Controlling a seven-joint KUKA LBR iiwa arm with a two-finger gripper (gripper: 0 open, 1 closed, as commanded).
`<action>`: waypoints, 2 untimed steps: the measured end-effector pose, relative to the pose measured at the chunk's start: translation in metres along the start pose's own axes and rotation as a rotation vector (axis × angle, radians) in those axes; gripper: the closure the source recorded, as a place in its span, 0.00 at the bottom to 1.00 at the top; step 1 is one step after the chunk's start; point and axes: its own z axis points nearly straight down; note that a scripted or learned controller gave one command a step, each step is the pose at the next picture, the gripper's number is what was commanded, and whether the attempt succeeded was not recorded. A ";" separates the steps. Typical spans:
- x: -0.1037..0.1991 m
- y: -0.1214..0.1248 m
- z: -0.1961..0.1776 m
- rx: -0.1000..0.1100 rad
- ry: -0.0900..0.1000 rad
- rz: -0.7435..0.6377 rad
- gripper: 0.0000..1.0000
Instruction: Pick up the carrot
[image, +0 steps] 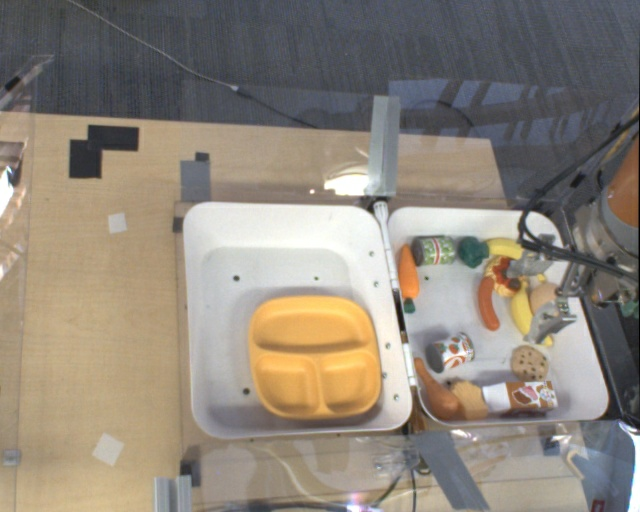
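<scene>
**Two bins, carrot lying at the divider**

Two shallow white plastic bins are sitting side by side on the pale wooden bench (90, 330). The left bin (215, 250) is holding a yellow three-compartment plastic tray (314, 356). The right bin (590, 395) is holding the toy foods. The small orange carrot with a green tip (408, 277) is lying lengthwise against the right bin's left wall, just beside the divider, untouched. Near it a green-and-white labelled can (441, 250) is lying on its side. A yellow banana (520, 306), a red-orange sausage (488, 302), a small red-and-white cup (452, 351), a round brown cookie (529, 361) and a brown labelled bottle (515, 396) are resting further right and along the near side.

The grey arm's two-finger gripper (553, 297) is hovering over the right side of the right bin, well apart from the carrot. Its fingers are standing spread, gripping nothing.
</scene>
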 end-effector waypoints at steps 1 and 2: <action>0.012 -0.041 0.087 -0.001 0.007 0.073 0.00; 0.005 -0.073 0.182 0.002 -0.006 0.182 0.00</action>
